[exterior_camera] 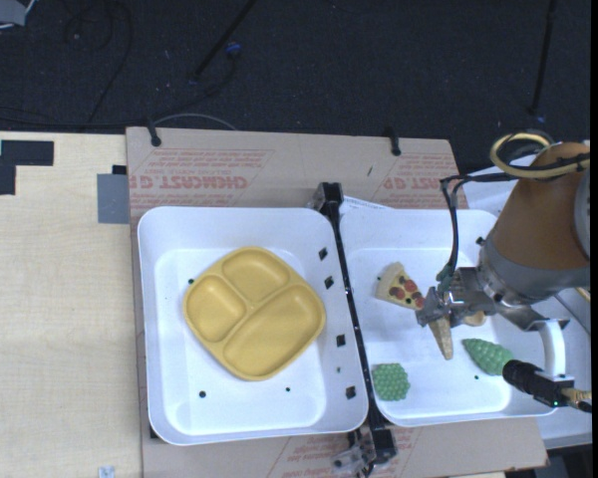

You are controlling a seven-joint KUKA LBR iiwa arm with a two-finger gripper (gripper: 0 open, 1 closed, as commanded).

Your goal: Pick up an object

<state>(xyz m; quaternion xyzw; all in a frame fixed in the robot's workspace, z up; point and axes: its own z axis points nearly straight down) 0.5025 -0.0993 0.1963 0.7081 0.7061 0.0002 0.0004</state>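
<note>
While the grey arm (pixel 538 237) with its orange band reaches in from the right, we see its end effector (pixel 447 312) low over the right white bin (pixel 419 237), at the bin's middle right. From our slanted vantage we cannot tell whether it is released, clenched or grasping anything.

A tan cone-shaped piece (pixel 444 341) points down just below the end effector, touching or nearly touching it; we cannot say which. Just left of the end effector lies a toy pizza slice (pixel 399 285), a pale wedge with red dots. A green bumpy round toy (pixel 390 380) rests near the bin's front left corner, close to the divider. A green leaf-shaped toy (pixel 486 355) lies toward the front right, just beside the cone and partly under the arm's black fitting.

Across the divider, the left white bin (pixel 169 366) holds a yellow divided plate (pixel 255 312) with three compartments, turned at an angle and sitting at the bin's middle. Both bins rest on a cardboard sheet (pixel 279 172) on the table (pixel 50 317).
</note>
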